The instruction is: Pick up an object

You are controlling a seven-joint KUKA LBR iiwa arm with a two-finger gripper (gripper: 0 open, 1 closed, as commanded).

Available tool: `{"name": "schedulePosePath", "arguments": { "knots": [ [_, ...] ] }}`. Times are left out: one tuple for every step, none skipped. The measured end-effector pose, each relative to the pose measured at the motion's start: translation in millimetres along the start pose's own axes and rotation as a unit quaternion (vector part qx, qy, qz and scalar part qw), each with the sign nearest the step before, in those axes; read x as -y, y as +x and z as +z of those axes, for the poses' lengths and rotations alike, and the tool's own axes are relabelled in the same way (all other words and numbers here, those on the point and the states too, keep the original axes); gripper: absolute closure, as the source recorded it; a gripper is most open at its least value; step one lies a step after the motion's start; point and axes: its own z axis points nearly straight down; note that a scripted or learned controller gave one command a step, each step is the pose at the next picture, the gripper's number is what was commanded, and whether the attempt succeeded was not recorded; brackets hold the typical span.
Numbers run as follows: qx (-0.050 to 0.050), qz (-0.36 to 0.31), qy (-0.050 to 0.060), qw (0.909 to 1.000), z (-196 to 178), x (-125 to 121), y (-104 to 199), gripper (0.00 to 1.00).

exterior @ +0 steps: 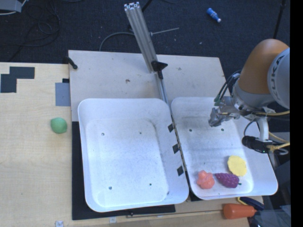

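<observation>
On the worktop (118, 74), two white bins: the left bin (125, 155) and the right bin (208, 141), where the jaws (217, 119) hang (open or closed, cannot tell). Near its front edge lie a yellow piece (237, 165), purple grapes (227, 179) and a pink lump (205, 179).

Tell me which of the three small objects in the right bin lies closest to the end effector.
The yellow rounded lump. It lies nearest the end effector, above and right of the purple grape-like cluster and the orange-pink lump, both nearer the bin's front edge.
</observation>
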Motion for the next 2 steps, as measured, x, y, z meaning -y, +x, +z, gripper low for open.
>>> {"name": "schedulePosePath", "arguments": {
  "knots": [
    [0.000,-0.001,0.000,1.0000,-46.2,5.3,4.6,1.00],
    [0.000,0.000,0.000,1.0000,-89.6,4.6,4.0,1.00]
  ]
}}
